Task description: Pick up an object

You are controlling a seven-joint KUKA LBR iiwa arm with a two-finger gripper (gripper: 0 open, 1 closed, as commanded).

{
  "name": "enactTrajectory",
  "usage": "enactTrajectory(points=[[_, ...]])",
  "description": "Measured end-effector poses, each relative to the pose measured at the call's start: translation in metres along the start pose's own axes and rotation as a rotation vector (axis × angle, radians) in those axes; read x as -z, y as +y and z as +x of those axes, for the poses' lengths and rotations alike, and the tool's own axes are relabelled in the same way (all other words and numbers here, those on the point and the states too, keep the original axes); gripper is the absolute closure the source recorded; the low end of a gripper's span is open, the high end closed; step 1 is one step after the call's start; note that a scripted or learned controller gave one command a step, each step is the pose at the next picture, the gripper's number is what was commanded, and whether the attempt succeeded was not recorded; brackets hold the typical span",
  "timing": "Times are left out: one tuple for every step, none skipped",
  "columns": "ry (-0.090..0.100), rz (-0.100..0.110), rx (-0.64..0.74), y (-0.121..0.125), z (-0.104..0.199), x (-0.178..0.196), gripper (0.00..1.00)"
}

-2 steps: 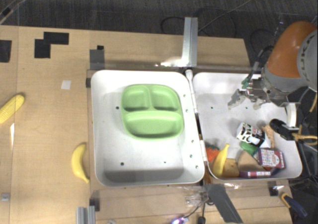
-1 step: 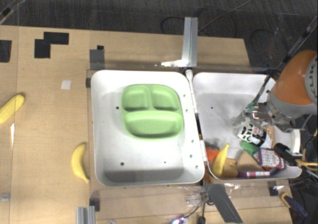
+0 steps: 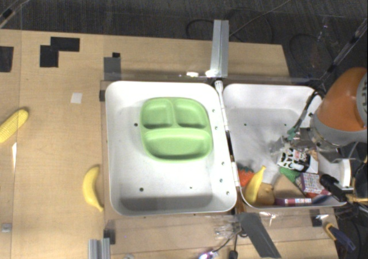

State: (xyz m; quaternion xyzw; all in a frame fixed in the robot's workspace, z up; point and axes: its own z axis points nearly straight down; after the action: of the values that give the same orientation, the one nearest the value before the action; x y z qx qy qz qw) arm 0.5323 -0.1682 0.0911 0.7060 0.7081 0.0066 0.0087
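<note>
Grey arm (image 3: 339, 108) w/ orange band, in from right over right bin (image 3: 259, 100). Gripper (image 3: 291, 147) low at bin's mid-right, just over black-and-white printed packet (image 3: 298, 162); contact or not, can't tell. Grip width likewise can't tell, hidden under wrist. Likeliest target, by judgement: that packet, just to near side of gripper, long axis unclear. More clutter hugging near wall: orange piece (image 3: 245, 178), yellow piece (image 3: 257, 178), tan lump (image 3: 265, 194), purple pen (image 3: 292, 200) lying along wall. Far half of bin bare, so open room up & back; near and right walls close. Green divided plate (image 3: 175, 127) in left bin (image 3: 123, 137), well apart.
</note>
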Motion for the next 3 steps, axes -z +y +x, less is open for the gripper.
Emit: enactTrajectory(points=[[0.002,-0.004,0.003,0.003,0.001,0.011,1.00],[0.003,0.015,0.113,0.080,0.034,0.103,1.00],[0.003,0.019,0.075,-0.010,-0.031,0.038,1.00]])
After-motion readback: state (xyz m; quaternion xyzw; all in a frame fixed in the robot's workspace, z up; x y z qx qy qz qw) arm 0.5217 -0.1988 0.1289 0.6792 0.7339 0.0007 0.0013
